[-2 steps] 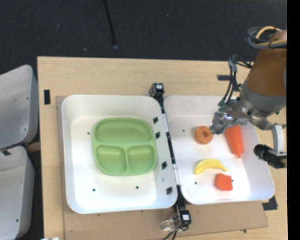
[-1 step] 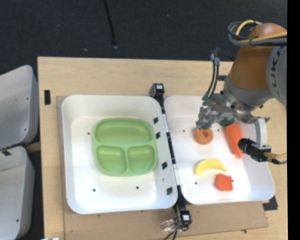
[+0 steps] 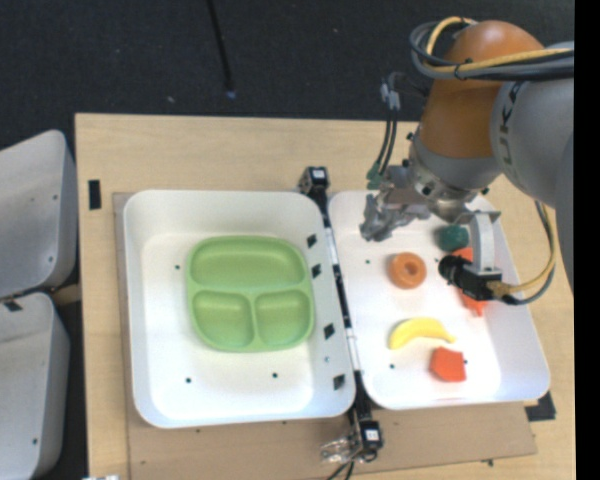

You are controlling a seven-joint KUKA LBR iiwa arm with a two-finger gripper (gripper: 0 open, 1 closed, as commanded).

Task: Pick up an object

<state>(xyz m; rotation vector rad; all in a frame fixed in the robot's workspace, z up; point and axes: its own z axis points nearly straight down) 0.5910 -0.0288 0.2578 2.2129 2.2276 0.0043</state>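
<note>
Objects for you to pick lie in the right bin [image 3: 520,368]: a donut [image 3: 408,270] near its middle, a banana [image 3: 418,333] below that, a red block [image 3: 447,365] beside the banana and a teal piece [image 3: 453,236] near the wrist. Your gripper [image 3: 375,226] hangs over the bin's upper left corner, above and left of the donut, and you cannot tell how its claw stands. A green tray [image 3: 248,290] sits in the left bin [image 3: 150,368].

Even, fairly bright overhead light washes the two shallow white plastic bins [image 3: 230,408] nearly to glare, while the dark floor at twelve o'clock stays dim. Shadows are faint, and the whole picture is soft and slightly blurred, with small details smeared.
</note>
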